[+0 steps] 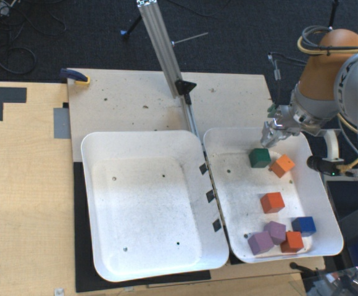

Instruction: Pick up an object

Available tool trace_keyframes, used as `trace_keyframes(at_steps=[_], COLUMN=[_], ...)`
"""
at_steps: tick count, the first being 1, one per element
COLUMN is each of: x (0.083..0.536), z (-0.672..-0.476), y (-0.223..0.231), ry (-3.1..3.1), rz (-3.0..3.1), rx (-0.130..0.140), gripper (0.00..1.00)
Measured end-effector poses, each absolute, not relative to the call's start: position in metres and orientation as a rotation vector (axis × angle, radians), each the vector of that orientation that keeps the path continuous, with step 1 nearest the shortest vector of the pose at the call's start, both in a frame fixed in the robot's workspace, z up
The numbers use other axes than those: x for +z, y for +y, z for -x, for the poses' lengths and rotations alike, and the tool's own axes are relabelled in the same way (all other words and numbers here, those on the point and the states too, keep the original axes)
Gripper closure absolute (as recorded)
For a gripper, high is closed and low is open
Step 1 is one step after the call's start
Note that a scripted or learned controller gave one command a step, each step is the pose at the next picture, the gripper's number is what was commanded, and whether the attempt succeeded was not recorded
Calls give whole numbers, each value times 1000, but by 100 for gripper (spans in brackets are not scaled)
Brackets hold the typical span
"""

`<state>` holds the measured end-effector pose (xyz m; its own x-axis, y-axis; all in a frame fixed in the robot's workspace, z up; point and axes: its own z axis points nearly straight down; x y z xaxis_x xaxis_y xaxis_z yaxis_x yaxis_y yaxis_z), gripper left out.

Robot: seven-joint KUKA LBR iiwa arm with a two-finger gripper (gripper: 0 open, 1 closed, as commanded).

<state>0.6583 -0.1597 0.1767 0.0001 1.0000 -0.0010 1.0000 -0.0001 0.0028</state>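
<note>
Hand [270, 135] hovers just above green block [260, 158] — not touching.

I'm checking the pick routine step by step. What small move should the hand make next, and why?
Probably a short descent onto the green block. The hand hovers just above and beyond it in the right bin, with nothing between its fingers, and that block is nearest. The orange block sits close beside, so descend carefully.

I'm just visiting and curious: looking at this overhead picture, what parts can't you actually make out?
- The hand: too small and blurred to tell what it is doing above the green block.
- The orange-red block in the right bin: partly covered by the purple blocks.
- The arm: cut off by the right edge.
</note>
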Motion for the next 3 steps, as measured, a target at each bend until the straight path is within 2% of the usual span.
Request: trace_keyframes(at_steps=[2, 3], x=[282, 283], z=[-656, -647], y=[-155, -107], ry=[2220, 2228], rz=[-2216, -2220], rx=[5, 0], gripper=[100, 100])
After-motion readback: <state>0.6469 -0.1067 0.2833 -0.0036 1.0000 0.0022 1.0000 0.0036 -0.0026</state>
